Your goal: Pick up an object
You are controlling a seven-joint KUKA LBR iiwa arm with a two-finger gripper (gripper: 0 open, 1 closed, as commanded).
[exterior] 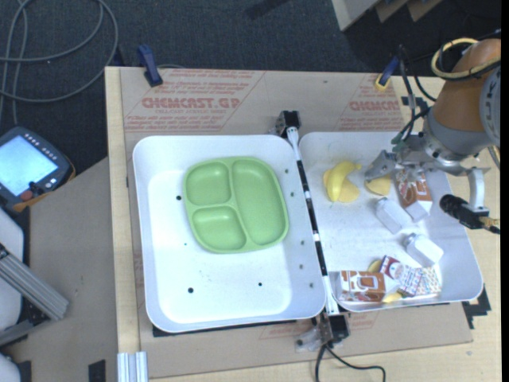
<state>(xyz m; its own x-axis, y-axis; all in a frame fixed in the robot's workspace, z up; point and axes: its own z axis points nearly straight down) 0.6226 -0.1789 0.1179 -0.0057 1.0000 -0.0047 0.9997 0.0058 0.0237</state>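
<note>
Arm [465, 94] comes in from the right, grey w/ orange band, over the upper part of the right bin [469, 273]. Gripper [390, 165] sits low over the bin's upper middle; how it's set can't be told from this angle, and nothing visible is in its grasp.

Right bin contents: yellow banana-like piece [342, 183] at upper left of the bin, just left of the gripper. A second small yellow piece [380, 186] just beside the gripper tip, touching or nearly so, can't tell. Small brown-and-white packet [415, 191] right under the wrist. White block [390, 213] below that, another white block [423, 247] further down. Along the bottom edge: orange-and-white carton [362, 285] lying flat, next to a patterned packet [413, 278].

Left bin [159, 293] holds a green divided plate [236, 204], three compartments, lying flat in the upper middle, well apart from the gripper.

Black clip [288, 121] at the top where the two bins meet.
</note>
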